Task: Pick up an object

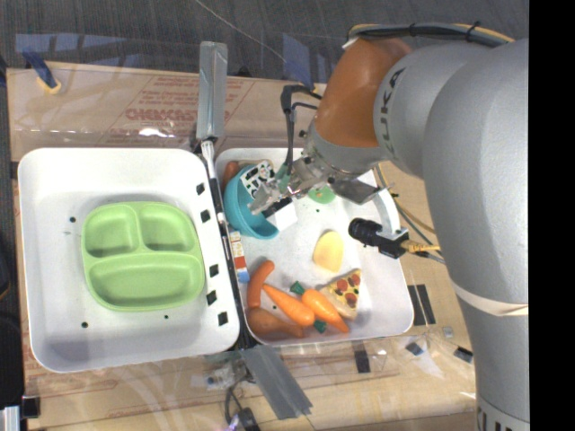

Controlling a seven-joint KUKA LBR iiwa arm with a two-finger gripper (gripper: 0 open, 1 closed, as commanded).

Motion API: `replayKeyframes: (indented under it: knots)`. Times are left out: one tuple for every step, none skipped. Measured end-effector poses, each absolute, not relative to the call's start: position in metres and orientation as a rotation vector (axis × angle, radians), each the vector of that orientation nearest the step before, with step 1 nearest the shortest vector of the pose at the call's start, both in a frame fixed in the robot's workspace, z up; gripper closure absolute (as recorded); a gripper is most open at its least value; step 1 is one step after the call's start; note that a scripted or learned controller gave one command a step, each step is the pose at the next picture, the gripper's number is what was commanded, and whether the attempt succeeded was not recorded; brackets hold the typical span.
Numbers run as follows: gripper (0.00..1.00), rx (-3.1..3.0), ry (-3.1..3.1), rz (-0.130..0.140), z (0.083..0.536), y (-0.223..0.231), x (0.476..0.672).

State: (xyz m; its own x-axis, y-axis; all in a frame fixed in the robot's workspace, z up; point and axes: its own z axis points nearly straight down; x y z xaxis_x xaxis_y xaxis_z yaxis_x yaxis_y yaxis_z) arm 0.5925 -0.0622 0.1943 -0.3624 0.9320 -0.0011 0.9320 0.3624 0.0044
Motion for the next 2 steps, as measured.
replayKeyframes:
  knots:
    - [1.0,2.37,2.065,-0.003,0.191,-0.013,0.615]
    - [1.0,2.669,1.662,-0.003,0.191,0.042,0.626]
